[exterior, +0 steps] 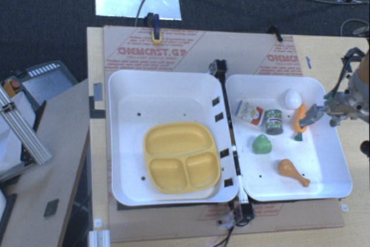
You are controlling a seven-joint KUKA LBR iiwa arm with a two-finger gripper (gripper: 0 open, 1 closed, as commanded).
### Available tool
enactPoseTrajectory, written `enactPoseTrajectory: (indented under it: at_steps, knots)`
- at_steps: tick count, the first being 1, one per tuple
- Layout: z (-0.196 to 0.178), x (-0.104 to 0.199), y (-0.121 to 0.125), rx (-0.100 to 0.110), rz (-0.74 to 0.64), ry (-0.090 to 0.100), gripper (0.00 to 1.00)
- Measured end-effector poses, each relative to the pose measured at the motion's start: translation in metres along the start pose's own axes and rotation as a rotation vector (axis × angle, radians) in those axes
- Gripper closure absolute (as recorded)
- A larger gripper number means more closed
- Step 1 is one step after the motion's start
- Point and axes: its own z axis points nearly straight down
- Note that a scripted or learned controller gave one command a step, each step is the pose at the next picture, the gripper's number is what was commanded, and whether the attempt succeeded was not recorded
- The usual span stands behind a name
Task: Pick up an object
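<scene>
Bins dominate: the left bin carries a yellow divided tray, lying flat as a likely drop spot. The right bin keeps the pickable things loosely scattered, each apart enough to single out: a chicken drumstick toy, a green lump, a small can, a printed packet, a white egg and an orange carrot-like piece. The gripper reaches in beside that piece; whether it grasps anything, I cannot tell.
</scene>
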Motion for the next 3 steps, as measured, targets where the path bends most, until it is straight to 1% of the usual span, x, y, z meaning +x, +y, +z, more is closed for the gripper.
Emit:
enactPoseTrajectory:
  at_steps: [1,2,3]
  knots:
    - [-0.006,0.001,0.003,-0.011,-0.004,-0.003,0.0]
    - [0.042,0.008,0.01,-0.009,-0.007,-0.002,0.0]
    - [0.104,0.008,0.01,-0.008,-0.002,-0.002,0.0]
